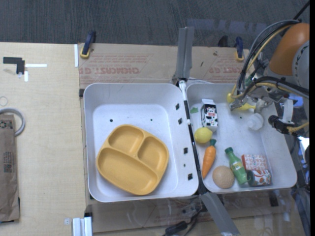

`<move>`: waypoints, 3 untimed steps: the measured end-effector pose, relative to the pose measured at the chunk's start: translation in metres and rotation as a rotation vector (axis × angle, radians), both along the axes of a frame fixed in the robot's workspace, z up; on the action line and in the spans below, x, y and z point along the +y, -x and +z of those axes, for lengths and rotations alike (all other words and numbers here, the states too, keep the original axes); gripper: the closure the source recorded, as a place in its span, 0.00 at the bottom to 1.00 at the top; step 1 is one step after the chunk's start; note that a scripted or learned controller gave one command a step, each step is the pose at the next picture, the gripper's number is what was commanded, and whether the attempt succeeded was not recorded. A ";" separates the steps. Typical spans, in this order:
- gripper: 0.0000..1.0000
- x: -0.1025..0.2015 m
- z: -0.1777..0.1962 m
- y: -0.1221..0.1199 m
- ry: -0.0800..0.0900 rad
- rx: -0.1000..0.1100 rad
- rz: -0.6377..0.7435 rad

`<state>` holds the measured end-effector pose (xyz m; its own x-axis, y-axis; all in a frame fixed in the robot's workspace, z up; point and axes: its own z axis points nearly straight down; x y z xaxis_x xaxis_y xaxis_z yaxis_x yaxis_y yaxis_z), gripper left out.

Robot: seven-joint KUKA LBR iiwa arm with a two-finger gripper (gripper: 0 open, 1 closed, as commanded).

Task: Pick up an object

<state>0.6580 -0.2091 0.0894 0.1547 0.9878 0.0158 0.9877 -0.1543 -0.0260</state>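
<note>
Scanning from the left, we see a yellow divided plate (133, 159) in the left bin (93, 132); the right bin (283, 154) holds a milk carton (209, 115), lemon (203, 135) and carrot (208, 161). We judge the carrot light, stiff and smooth: grip mid-body. The tool (248, 104) hovers upper right; its state we cannot tell.

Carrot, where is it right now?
The carrot lies in the right bin, near its left wall, just below the lemon and left of the green bottle.
</note>
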 end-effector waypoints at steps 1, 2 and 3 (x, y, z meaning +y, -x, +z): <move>0.00 -0.007 0.080 -0.002 0.020 -0.028 0.303; 0.00 -0.002 0.003 -0.002 0.001 -0.016 0.228; 0.00 -0.002 0.002 -0.002 0.002 -0.016 0.251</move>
<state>0.6601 -0.2113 0.0919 -0.0955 0.9953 0.0146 0.9954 0.0957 -0.0101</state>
